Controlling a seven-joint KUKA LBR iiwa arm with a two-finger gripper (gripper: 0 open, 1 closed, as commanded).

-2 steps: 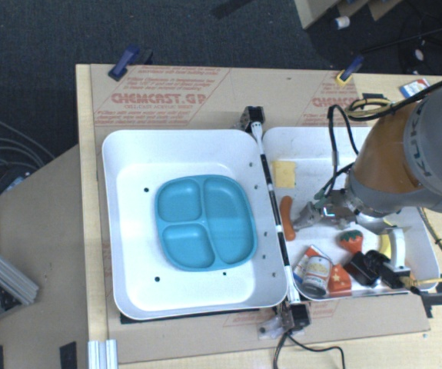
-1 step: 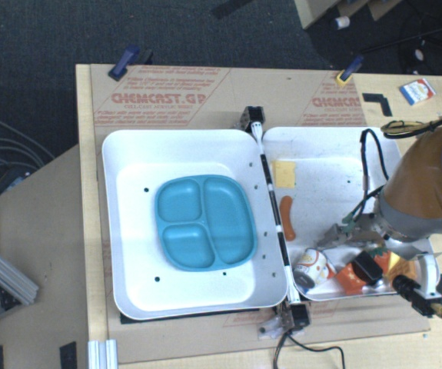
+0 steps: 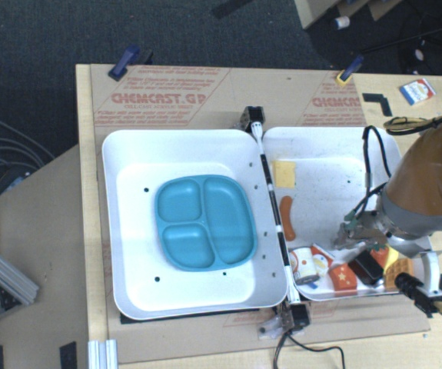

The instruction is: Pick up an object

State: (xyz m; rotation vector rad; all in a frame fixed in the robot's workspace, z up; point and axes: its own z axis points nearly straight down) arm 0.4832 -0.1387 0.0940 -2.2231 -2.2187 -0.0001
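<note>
Dark carpet surrounds the tabletop [image 3: 167,91], a brown board with red print along its far edge. Grey cables lie on the floor at the far left, and a blue clamp [image 3: 123,64] sits at the board's far left corner.

Left bin [image 3: 128,283]: white, shallow, holding one teal divided plate [image 3: 205,221] with three compartments, lying flat near the bin's centre. A few small dark holes show in the bin floor around it.

Divider between the bins runs top to bottom, with a black clip [image 3: 252,118] at its far end and another at its near end.

Right bin [image 3: 320,141]: a yellow square slice [image 3: 284,173] lies near the far left corner, just beside the divider. Below it, apart from it, lies a small red-orange sausage [image 3: 286,216], lengthwise along the divider. At the near edge sits a cluster: a white-and-red packet [image 3: 307,263], then an orange-red block [image 3: 343,278], then a black item [image 3: 368,268] touching a yellow piece at its right.

Arm [image 3: 428,183]: grey with an orange band, entering from the right and reaching down over the near right part of the bin. Gripper [image 3: 357,234] sits low, just above the black item and the orange-red block. Jaws: cannot tell whether released or clenched; contact with any object cannot be confirmed.
</note>
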